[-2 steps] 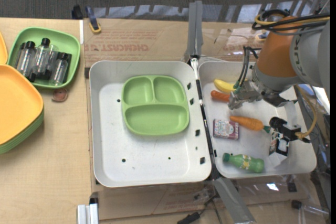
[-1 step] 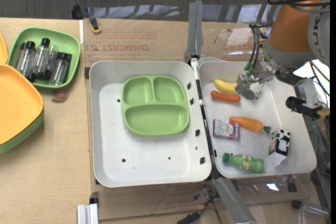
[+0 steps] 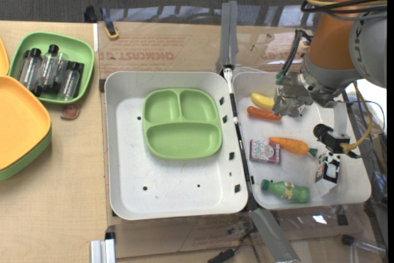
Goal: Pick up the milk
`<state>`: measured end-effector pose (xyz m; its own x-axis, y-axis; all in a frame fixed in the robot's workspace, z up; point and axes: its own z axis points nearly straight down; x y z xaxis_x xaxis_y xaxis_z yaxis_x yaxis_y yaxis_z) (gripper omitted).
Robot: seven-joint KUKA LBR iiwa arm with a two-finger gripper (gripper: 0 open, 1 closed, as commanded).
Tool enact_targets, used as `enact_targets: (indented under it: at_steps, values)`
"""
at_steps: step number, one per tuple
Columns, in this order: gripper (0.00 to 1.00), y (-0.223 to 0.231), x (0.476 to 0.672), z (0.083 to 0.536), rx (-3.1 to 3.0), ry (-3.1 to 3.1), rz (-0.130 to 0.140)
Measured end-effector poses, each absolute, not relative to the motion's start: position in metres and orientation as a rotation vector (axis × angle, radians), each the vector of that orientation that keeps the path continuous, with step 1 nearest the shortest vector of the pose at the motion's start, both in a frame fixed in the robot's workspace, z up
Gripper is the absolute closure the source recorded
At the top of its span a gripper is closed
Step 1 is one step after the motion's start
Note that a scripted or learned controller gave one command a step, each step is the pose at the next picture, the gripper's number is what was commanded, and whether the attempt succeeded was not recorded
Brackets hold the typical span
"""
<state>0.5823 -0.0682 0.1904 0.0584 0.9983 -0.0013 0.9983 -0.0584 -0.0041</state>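
Observation:
The milk (image 3: 329, 168) looks like a small white carton with black patches. It lies at the right edge of the right bin (image 3: 345, 197), toward the front. My gripper (image 3: 288, 108) hangs over the far part of that bin, well to the back left of the carton. It is right beside a yellow banana (image 3: 261, 99) and a red pepper (image 3: 262, 113). Nothing shows held in the gripper.
The right bin also holds an orange carrot (image 3: 289, 145), a small pink box (image 3: 265, 151) and a green bottle (image 3: 286, 191) lying on its side. A green divided plate (image 3: 182, 122) sits in the left bin (image 3: 123, 194). On the bench at the left are a green tray of bottles (image 3: 52, 68) and stacked orange plates (image 3: 21, 126).

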Motion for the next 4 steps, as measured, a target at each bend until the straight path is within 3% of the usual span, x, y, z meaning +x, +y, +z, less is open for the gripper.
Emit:
enact_targets:
  at_steps: [1, 2, 3, 4]
  values:
    - [1.00, -0.033, 0.589, 0.191, -2.184, -2.257, 0.005]
    - [1.00, -0.064, 0.616, 0.190, -2.141, -2.299, 0.005]
    - [1.00, -0.064, 0.659, 0.230, -2.085, -2.352, 0.002]
    - [1.00, -0.044, 0.653, 0.191, -2.344, -2.091, 0.006]
